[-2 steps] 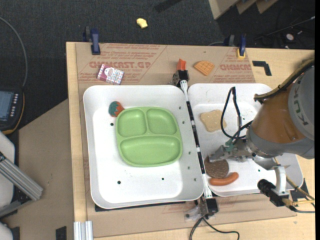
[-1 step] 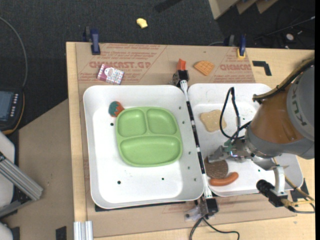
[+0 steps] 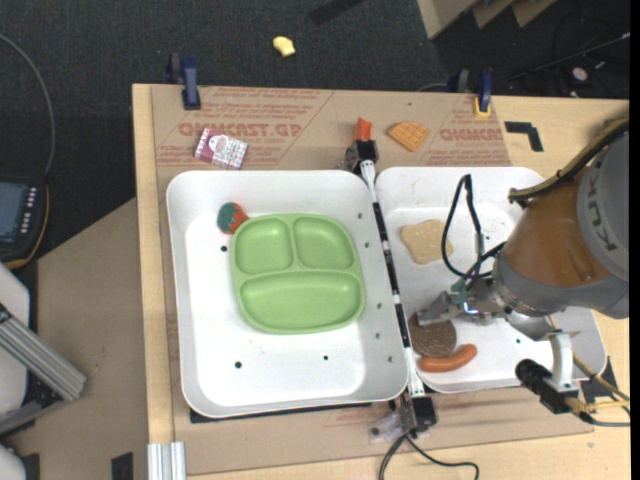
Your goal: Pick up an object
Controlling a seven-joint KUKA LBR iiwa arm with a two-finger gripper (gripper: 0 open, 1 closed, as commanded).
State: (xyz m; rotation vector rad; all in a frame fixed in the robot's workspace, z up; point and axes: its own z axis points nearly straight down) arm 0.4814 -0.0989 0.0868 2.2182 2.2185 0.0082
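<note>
In the right bin (image 3: 500, 193) lie a tan slice of toy bread (image 3: 423, 240), a dark brown round patty (image 3: 436, 338) and a red-orange sausage (image 3: 447, 359) near the front edge. My gripper (image 3: 437, 317) reaches in from the right and hangs low at the patty's upper edge, just above it. The wrist hides how it meets the patty. In the left bin a green divided plate (image 3: 297, 272) sits in the middle, with a small red and teal toy (image 3: 232, 217) at its upper left corner.
On the cardboard behind the bins lie a waffle-like cracker (image 3: 407, 135), a small pink packet (image 3: 220, 148) and a black and orange clamp (image 3: 361, 145). A black cable (image 3: 465, 218) loops over the right bin. A yellow scrap (image 3: 284, 45) rests on the floor.
</note>
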